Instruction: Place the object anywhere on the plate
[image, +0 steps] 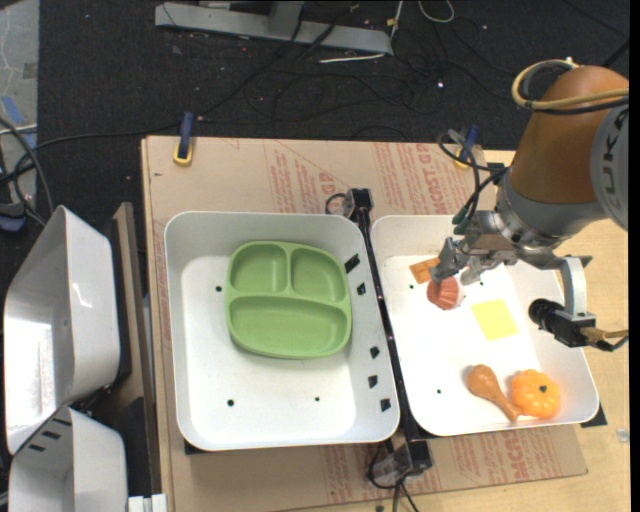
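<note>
The green divided plate (289, 300) lies in the left bin (200, 400). Over the upper left part of the right bin (560, 415) my gripper (449, 281) points down. A small red round object (443, 294) sits right at its tips, with the fingers (455, 266) closed on its top. Whether the red object hangs just above the bin floor or rests on it, I cannot tell. The plate is about a bin's half-width to the left of the gripper, beyond the divider between the bins.
The right bin also holds a small orange piece (422, 270) beside the gripper, a flat yellow square (494, 320), a tan drumstick-shaped toy (488, 386) and an orange pumpkin (535, 393). A black clip rail (372, 300) runs between the bins.
</note>
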